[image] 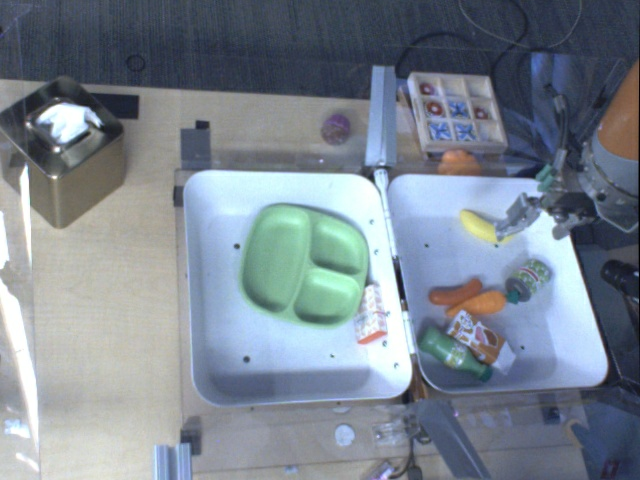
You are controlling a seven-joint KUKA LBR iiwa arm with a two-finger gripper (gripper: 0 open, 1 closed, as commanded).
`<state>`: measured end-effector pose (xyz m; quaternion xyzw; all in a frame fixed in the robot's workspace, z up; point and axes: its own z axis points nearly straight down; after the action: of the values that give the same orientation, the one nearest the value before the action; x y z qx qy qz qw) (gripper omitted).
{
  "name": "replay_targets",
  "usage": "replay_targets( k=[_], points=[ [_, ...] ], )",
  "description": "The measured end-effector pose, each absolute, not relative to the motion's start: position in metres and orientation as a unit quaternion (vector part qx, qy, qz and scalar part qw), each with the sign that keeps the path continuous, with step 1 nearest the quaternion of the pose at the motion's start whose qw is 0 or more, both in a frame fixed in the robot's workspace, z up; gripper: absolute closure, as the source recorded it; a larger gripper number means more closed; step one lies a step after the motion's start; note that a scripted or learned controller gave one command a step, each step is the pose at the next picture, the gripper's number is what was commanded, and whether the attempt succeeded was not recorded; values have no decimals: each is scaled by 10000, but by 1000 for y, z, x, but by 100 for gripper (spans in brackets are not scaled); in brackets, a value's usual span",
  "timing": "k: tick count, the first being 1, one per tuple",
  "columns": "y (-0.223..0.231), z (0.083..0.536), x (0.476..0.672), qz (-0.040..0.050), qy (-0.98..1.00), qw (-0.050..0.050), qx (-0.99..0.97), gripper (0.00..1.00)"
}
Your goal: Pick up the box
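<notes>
The bench (110,298) carries two white bins side by side. The left bin (215,368) holds a green divided plate (305,263) near its centre and a small red-and-white carton (372,316) leaning against its right wall, just beside the plate's lower right corner. The right bin (575,353) holds the smaller items.

The arm (615,153) enters over the right bin's upper right corner. The gripper (537,213) hangs there with nothing between its fingers; whether they are spread or closed cannot be told from this angle. A yellow banana (478,226) lies just beside it toward the bin's upper edge.

Task item: the box (477,336), an orange-and-white carton, lies flat near the lower edge of the right bin, left of centre. A green bottle (452,354) touches its lower left side. A carrot (478,303) and an orange sausage-shaped piece (455,292) lie just above it. A small green can (528,279) lies near the carrot's right end.

Handling judgement: the box is probably light, thin-walled card, stiff along its edges but liable to dent. Grip it across the short sides, at the end away from the bottle, with moderate force. Crowding neighbours may obstruct finger entry.
</notes>
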<state>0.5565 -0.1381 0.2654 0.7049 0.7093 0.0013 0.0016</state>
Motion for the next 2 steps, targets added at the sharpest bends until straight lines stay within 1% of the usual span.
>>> replay_targets(
  k=[1, 2],
  points=[
    [-99, 158, 576, 10, 7114, 8, 7028, 0],
    [-98, 171, 579, 38, 7116, 39, 7025, 100]
  ],
)
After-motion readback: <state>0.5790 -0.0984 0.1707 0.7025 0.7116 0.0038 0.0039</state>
